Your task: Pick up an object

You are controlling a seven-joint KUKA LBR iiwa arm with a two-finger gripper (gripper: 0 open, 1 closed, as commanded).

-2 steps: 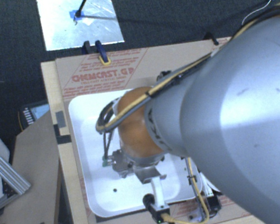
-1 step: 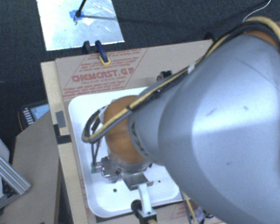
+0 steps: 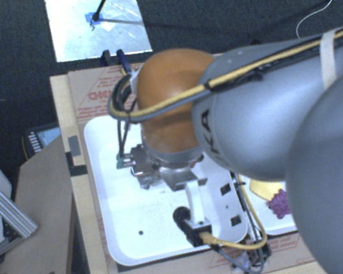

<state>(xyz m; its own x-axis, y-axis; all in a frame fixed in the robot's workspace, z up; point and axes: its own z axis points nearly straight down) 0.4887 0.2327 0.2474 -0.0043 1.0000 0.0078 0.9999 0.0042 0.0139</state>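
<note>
Nearest: large grey robot arm [image 3: 285, 113] with an orange band [image 3: 168, 101].
Left bin: shallow white plastic bin [image 3: 113, 196], with a tiny dark speck [image 3: 140, 232] near its front.
Right bin: white bin [image 3: 278, 224], mostly hidden by the arm; a small purple knobbly object [image 3: 278, 203] lies just beside a flat yellow piece [image 3: 262, 187].
Arm pose: reaches from the right, wrist pointing down.
Gripper: metal gripper [image 3: 143, 169] sits low over the left bin; cannot tell whether spread or closed.

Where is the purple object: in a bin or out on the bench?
In a bin. The purple object lies on the white floor of the view's right-hand bin, beside a yellow thing.
</note>
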